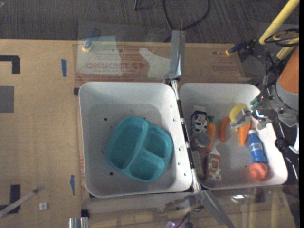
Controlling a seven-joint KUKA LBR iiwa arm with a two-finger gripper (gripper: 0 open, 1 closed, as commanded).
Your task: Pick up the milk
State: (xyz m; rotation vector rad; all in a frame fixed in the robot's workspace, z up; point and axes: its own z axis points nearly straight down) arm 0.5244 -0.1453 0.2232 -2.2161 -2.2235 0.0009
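Finger state: can't tell, tips are too small and cluttered to read. The two-finger gripper (pixel 244 119) sits low over the upper right part of the right white bin (pixel 223 90), right at a yellow lemon-shaped toy (pixel 236 111) and just above an orange carrot-like piece (pixel 243 134). Nothing visibly clamped between the fingers.

Grey arm with orange band (pixel 289 77) enters from the right edge, wrist hardware over the bin's right rim.

Milk: small black-and-white cow-print milk carton (pixel 199 121) lies near the left wall of the right bin, upper half, well apart from the gripper. Untouched.

Around it: an orange carrot toy (pixel 210 133) just right of the carton, another orange oval piece (pixel 223 128) beside that, a small white-and-orange box (pixel 214 166) lower down. A clear plastic bottle with blue label (pixel 256 148) lies on the right side of the bin, a salmon-pink round toy (pixel 259 171) touching its lower end.

Left white bin (pixel 90 141) holds a teal three-compartment plastic tray (pixel 138 148), sitting tilted. Bins sit side by side on a tan bench (pixel 38 127) with blue tape marks.
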